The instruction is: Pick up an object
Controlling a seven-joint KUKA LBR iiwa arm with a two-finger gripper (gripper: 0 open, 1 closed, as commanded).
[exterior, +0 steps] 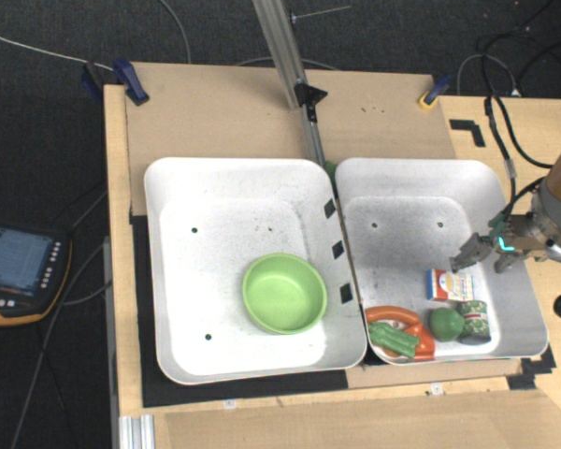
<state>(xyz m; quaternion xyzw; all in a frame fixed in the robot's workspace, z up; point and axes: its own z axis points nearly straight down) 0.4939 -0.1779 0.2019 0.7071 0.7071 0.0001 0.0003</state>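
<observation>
With the gripper hovering at the right of the frame, jaws spread and nothing held, a mis-grasp could be caused by the crowding of the small carton, green ball and can in the right bin at lower right.

Cut-off arm, overlapped toys, small unreadable details.

The arm leaves the picture at three o'clock, so just its wrist end and the gripper show; the fingers are dark and small against the right bin, and their spread cannot be told. At the bin's five o'clock corner, the green ball covers part of the printed can, whose label is too small to read. The small carton print is likewise illegible. The orange and green toy is perhaps a vegetable. At nine o'clock, the handheld pendant is clipped by the edge, its screen unreadable.
</observation>
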